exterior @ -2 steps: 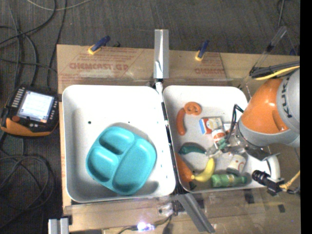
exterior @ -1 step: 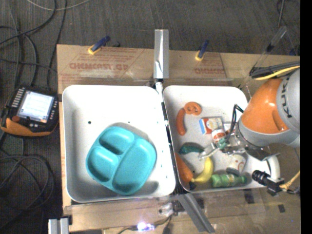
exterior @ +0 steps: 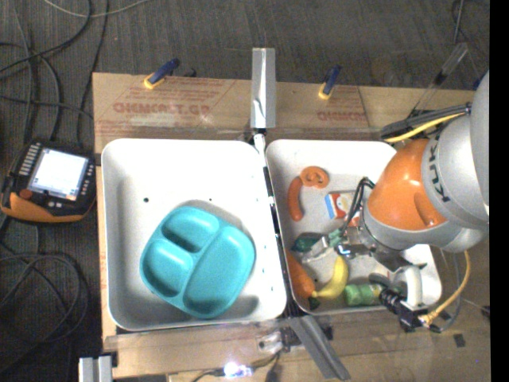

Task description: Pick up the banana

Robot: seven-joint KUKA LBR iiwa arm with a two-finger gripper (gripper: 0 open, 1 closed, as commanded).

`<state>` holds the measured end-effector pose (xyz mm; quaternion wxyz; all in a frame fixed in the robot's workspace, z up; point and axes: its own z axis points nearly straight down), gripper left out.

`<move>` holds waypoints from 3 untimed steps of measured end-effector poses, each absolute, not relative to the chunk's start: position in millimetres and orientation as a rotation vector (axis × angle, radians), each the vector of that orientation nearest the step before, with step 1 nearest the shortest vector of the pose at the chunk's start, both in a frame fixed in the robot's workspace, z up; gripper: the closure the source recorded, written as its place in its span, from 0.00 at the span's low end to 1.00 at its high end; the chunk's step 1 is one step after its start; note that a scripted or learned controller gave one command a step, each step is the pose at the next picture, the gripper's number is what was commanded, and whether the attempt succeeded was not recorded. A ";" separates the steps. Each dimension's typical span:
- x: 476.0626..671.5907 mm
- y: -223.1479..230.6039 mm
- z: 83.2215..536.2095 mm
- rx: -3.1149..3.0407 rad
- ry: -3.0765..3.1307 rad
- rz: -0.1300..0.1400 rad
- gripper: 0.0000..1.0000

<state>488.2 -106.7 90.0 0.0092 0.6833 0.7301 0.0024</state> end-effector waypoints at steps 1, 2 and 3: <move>488.2 -106.6 89.9 2.134 2.281 0.008 0.00; 488.9 -106.2 99.4 2.134 2.281 0.009 1.00; 560.1 -74.1 183.1 2.357 2.076 -0.008 1.00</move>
